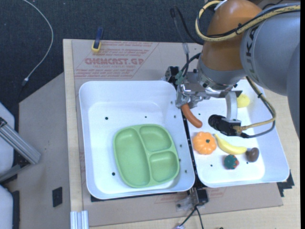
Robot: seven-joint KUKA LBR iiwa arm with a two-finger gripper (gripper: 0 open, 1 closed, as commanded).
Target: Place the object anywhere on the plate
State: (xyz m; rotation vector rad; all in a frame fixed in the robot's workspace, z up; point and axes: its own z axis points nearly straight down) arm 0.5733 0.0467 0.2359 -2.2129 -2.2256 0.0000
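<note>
A light green three-compartment plastic plate (145, 154) is lying bare in the left white bin (95, 109), so the task is looking unfinished. Right of the plate, over the divide between the bins, the gripper (185, 100) is pinching the top end of an orange-red toy sausage (191, 116) between closed fingers. Carrying it leftward over the plate and releasing is what appears to be remaining.

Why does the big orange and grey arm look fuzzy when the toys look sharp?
In the camera view, the arm sits nearest the lens, so it looks soft and oversized; the green plate, pumpkin and banana are crisp. Light is even, with faint shadows under the toys and mild shine on the left bin.
</note>
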